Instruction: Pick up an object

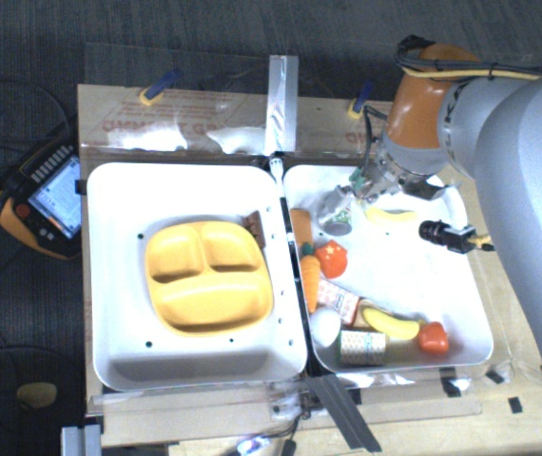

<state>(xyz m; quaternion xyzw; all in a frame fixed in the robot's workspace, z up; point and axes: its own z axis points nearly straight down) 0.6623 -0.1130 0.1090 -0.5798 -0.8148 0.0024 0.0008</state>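
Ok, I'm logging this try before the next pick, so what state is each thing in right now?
Hand: low over the right bin's far end, nothing seen held.
Yellow tray: flat, right way up, in the left bin.
Carrot: lying along the right bin's left wall.
Tomato: resting beside the carrot.
Banana: lying near the front wall.
Can: on its side at the front.
Right bin: holds the loose items.

We cannot tell how the jaws (357, 186) stand, because they are small and blurry. The big grey arm (523, 160) runs off the right edge. A brown thing (254, 224) peeks out from behind the yellow tray (209, 278), mostly hidden. The label on the small packet (336, 300) is too tiny to read. The yellow controller (43, 202) is partly cut off at the left.
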